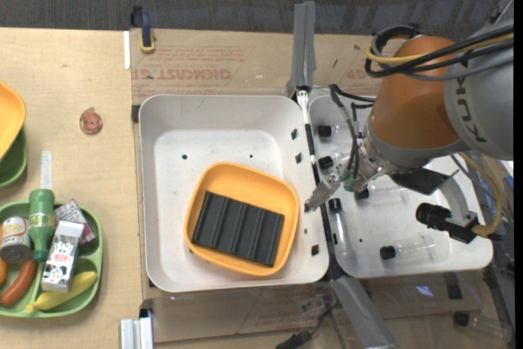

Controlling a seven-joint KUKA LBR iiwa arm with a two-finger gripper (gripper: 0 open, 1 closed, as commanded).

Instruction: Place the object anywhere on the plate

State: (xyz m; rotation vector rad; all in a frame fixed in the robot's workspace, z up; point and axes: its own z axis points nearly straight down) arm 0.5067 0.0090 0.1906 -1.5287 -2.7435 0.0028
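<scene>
One risk: clipping the divider.
Your gripper hangs right at it, near the plate; its grip you cannot tell.

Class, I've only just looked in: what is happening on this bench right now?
A grey and orange robot arm reaches in from the right over the right bin. Its claw sits by the divide between the bins. In the left bin lies a yellow plate with a dark ridged block resting on it. Toy food sits on a green tray off to the left.
</scene>
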